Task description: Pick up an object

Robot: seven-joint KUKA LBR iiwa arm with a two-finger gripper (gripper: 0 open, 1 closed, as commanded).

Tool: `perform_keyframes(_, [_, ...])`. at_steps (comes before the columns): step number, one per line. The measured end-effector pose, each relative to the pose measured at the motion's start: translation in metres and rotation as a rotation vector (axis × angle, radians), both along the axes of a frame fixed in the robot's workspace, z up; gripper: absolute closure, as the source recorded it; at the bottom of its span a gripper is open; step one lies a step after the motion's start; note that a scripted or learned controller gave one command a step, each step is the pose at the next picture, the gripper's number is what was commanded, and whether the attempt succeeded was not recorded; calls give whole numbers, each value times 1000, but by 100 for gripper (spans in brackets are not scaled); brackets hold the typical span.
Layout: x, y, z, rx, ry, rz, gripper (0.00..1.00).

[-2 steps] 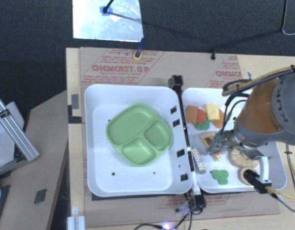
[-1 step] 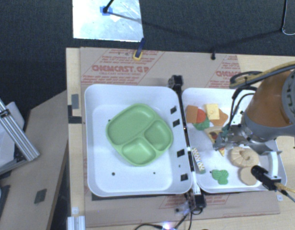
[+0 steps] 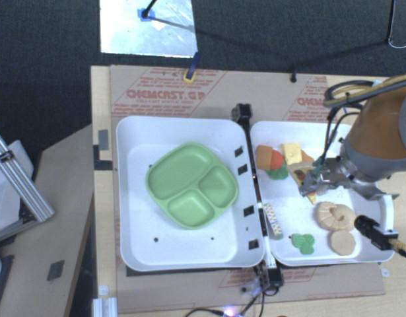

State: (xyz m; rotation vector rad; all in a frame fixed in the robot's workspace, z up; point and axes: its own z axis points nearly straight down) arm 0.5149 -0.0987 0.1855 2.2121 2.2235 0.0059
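Observation:
My gripper (image 3: 313,181) hangs low over the right bin (image 3: 302,253), its tip among the toy food near the bin's middle. Just left of it lie an orange and red piece (image 3: 269,157), a green piece (image 3: 278,173) and a yellow block (image 3: 292,153). A brown and yellow piece (image 3: 299,171) touches the gripper's tip; whether it is held is hidden. In front of the gripper sit a tan pretzel-shaped piece (image 3: 334,215), a pale round biscuit (image 3: 342,242) and a small green piece (image 3: 304,242).
The left bin (image 3: 133,243) holds a green divided plate (image 3: 192,185). A striped stick (image 3: 274,219) lies on the rail between the bins. The grey and orange arm (image 3: 381,137) covers the right bin's far right part.

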Motion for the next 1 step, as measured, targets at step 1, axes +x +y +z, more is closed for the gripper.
perform_keyframes(1, [2,0,41,0,1,0,100])
